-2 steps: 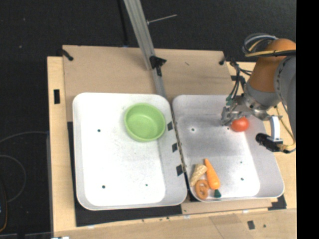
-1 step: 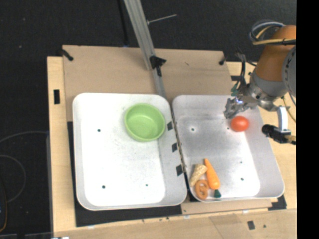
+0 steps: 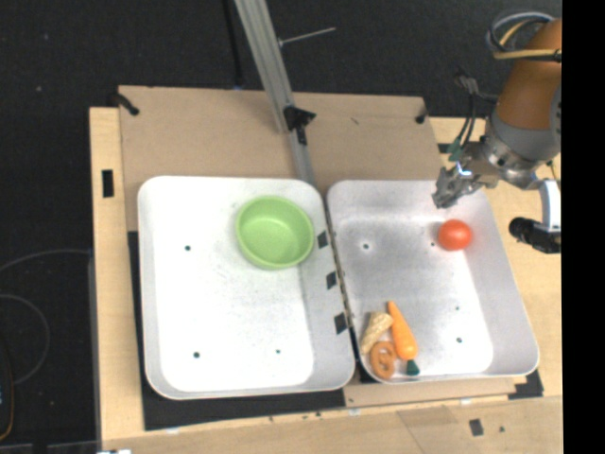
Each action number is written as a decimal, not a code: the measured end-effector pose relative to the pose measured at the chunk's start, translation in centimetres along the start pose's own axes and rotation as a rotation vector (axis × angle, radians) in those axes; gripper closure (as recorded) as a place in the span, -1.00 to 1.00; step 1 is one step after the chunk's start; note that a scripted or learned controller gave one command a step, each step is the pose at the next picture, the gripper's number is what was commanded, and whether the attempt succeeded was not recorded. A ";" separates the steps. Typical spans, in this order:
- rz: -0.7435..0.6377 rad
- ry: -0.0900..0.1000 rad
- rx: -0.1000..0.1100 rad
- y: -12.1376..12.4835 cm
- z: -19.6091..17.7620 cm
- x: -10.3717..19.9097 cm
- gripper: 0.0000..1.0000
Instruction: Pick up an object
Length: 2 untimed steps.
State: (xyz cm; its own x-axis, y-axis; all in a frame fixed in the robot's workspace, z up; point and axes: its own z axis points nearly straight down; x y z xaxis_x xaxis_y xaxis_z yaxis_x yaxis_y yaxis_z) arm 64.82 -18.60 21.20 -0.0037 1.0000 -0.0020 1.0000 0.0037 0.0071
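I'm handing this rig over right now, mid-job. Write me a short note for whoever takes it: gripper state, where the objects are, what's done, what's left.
Gripper: over the right bin's far edge, nothing seen between its fingers; whether open or shut is unclear.
Red ball: right bin, just in front of the gripper.
Carrot, a beige piece and a pretzel-like ring: clustered at the right bin's near-left corner.
Green bowl: left bin, far side.
Done: nothing lifted.
Left: grasp and lift one object; the ball looks nearest.
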 end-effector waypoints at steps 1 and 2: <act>0.002 -0.001 -0.001 0.2 -5.0 -1.0 1.00; -0.002 0.002 0.007 0.1 -3.8 4.2 1.00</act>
State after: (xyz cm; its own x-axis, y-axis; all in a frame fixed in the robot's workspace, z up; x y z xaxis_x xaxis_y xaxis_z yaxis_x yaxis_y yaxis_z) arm 64.87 -14.36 25.00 -0.0059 1.0000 0.0000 1.0000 0.0059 0.0002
